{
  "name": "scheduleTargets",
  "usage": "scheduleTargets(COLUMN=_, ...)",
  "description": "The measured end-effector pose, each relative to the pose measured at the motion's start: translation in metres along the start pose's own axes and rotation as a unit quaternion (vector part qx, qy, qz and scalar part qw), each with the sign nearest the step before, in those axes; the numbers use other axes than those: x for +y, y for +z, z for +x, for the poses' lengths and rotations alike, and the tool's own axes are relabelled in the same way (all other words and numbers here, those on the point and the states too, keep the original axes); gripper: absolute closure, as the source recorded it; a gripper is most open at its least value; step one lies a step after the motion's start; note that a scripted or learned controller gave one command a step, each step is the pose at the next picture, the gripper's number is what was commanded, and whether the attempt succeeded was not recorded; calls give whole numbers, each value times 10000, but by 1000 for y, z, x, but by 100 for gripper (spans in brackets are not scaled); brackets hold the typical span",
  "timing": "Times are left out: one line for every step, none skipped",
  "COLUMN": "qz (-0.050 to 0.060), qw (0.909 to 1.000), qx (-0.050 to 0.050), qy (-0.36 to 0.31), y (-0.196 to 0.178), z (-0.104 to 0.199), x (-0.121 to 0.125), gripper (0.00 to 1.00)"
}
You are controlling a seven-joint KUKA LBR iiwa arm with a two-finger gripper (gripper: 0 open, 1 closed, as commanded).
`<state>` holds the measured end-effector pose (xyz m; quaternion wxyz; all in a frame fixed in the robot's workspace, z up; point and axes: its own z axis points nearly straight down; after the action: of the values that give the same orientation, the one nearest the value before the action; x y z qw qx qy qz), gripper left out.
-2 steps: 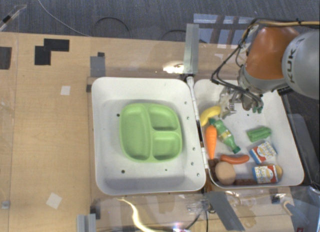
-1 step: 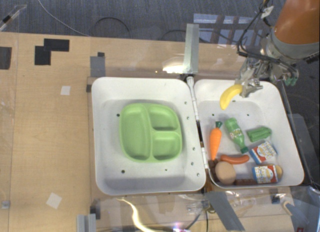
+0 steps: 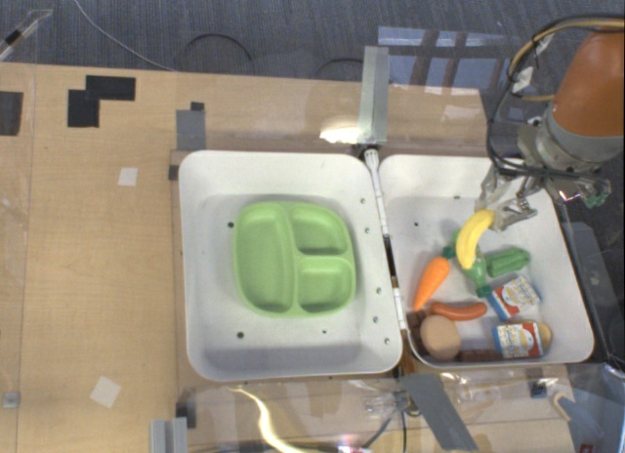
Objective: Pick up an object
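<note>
The gripper (image 3: 510,202) is seen at the upper right, tips just above the curved yellow plastic banana (image 3: 474,237); nothing is held, and how far it's open can't be told. A slip is likely: the banana is rounded and crowded by the green plastic pepper (image 3: 503,264). Count, right white bin (image 3: 410,187): 1 banana, 1 pepper, 1 orange carrot (image 3: 431,281), 1 red sausage (image 3: 457,310), 2 small cans (image 3: 517,340). Left white bin (image 3: 210,187): 1 green divided plate (image 3: 293,258).
</note>
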<state>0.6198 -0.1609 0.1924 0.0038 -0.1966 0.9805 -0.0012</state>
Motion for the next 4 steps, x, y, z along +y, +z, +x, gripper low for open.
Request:
scheduleTargets(qz=-17, qw=9996, qx=18, qy=273, y=71, z=99, x=82, gripper=100)
scheduleTargets(qz=36, qw=9991, qx=-63, qy=-409, y=-63, z=64, x=100, gripper=100)
scheduleTargets(qz=3, qw=9983, qx=-16, qy=590, y=92, z=64, x=88, gripper=100)
scheduleTargets(qz=8, qw=9732, qx=-34, qy=2299, y=-81, z=33, x=78, gripper=100)
